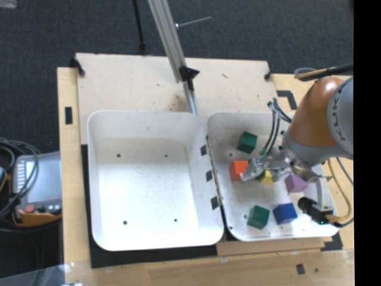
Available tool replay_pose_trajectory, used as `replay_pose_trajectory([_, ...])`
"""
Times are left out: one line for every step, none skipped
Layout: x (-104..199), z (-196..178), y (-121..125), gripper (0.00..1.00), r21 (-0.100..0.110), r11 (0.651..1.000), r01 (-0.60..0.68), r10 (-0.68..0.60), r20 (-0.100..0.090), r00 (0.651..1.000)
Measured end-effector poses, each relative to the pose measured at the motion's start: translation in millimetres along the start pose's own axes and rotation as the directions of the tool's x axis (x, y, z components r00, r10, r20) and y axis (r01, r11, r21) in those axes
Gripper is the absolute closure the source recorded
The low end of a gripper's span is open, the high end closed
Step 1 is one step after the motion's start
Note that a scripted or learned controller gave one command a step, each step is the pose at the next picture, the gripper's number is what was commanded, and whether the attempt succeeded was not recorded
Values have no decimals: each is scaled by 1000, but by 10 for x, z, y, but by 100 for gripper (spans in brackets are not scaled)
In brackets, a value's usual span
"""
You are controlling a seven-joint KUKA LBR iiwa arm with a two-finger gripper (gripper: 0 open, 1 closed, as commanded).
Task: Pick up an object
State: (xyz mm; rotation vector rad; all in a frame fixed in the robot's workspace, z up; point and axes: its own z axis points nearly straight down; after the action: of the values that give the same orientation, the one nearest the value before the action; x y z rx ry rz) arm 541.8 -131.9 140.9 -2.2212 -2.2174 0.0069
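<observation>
The right bin [238, 234] holds several small blocks. An orange block [239, 169] lies at its left centre, with a yellow block [267, 176] just to its right. Farther back sits a green block [247, 141]. Another green block [258, 216] and a blue block [285, 213] rest near the front wall, and a purple block [295, 183] lies at the right. My gripper [257, 170] reaches down from the right, low over the bin between the orange and yellow blocks. The arm's wrist hides part of the yellow block.
The left bin [101, 159] stands beside the right one, their walls meeting at the middle. A slanted metal pole [169, 37] rises from the bench behind the bins. Cables run along the arm and past the right bin's far side.
</observation>
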Motion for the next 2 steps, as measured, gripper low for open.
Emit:
replay_pose_trajectory([-34, 132, 67, 0, -27, 1000, 1, -1, 7, 1000])
replay_pose_trajectory([-52, 43, 74, 100, -31, 999, -8, 9, 8, 1000])
